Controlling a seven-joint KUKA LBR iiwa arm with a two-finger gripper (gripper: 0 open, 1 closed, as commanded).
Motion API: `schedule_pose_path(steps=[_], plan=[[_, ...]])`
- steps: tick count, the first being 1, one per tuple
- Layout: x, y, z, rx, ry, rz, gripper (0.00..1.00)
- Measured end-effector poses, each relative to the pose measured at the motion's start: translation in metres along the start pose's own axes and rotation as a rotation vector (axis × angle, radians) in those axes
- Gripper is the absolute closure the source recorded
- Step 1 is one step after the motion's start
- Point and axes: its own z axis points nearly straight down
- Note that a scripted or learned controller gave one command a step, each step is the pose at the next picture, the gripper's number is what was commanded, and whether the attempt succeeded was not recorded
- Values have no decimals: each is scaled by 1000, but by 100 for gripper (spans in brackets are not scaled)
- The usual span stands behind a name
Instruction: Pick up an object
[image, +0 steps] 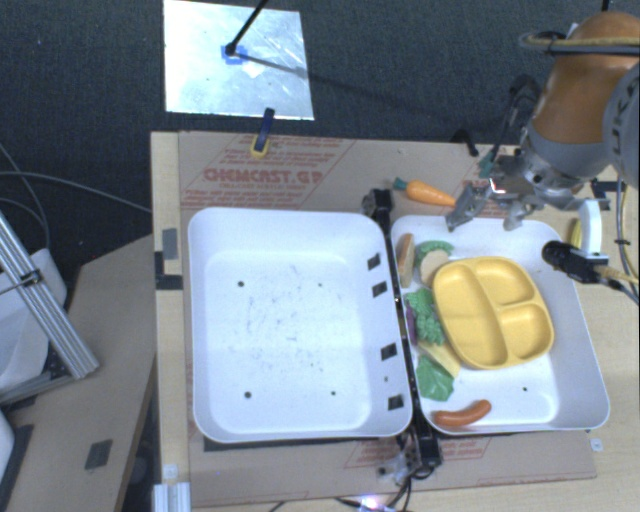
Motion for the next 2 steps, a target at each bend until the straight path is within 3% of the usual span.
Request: schedule_pose_path(steps=[1,2], plan=[[-32,-85,155,-6,-1,-2,0],[-6,-113,168,-9,-8,5,0]])
